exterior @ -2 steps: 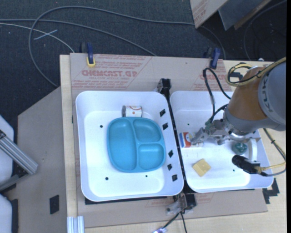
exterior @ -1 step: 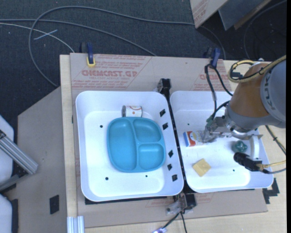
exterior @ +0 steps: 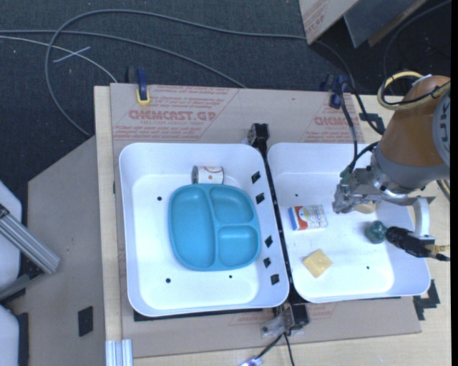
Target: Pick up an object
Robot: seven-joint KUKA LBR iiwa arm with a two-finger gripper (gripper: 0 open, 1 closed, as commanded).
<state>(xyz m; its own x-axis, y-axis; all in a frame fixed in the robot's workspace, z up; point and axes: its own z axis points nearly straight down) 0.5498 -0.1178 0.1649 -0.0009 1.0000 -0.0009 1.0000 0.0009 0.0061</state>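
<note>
Dark carpet (exterior: 57,86) spreads around my bench, crossed by loose grey cables (exterior: 79,32). A brown board (exterior: 215,100) covers the benchtop beneath me. A cardboard box (exterior: 322,16) sits beyond me.

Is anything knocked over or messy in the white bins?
Yes, one thing. A small white cup lies on its side in the left bin, touching the top edge of the blue divided plate. In the right bin, the small box, yellow block and green ball just lie apart, unspilled.
</note>
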